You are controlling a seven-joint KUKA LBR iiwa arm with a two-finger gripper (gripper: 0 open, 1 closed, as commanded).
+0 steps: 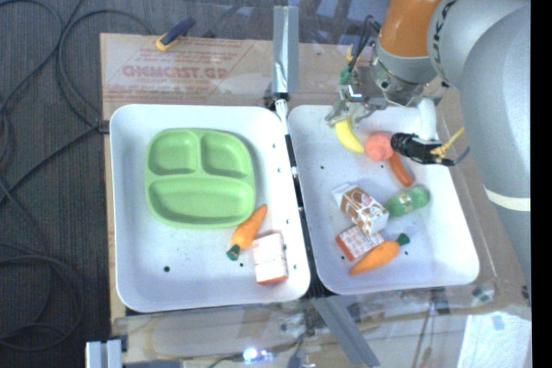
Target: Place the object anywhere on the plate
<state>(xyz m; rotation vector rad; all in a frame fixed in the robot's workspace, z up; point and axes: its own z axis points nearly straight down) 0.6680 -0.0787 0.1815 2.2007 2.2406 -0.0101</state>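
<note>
A yellow plastic banana [348, 136] is seen at the far left of the right white bin [457, 258], directly beneath the grey arm's jaws [349, 105], which are lowered over its far end. Whether the jaws are spread or pinching the banana cannot be told; the fingers are small and blurred against it. The green three-compartment plastic plate [201, 177] is set in the left white bin [138, 271], well apart from the banana. The banana's far end is hidden by the jaws.
</note>
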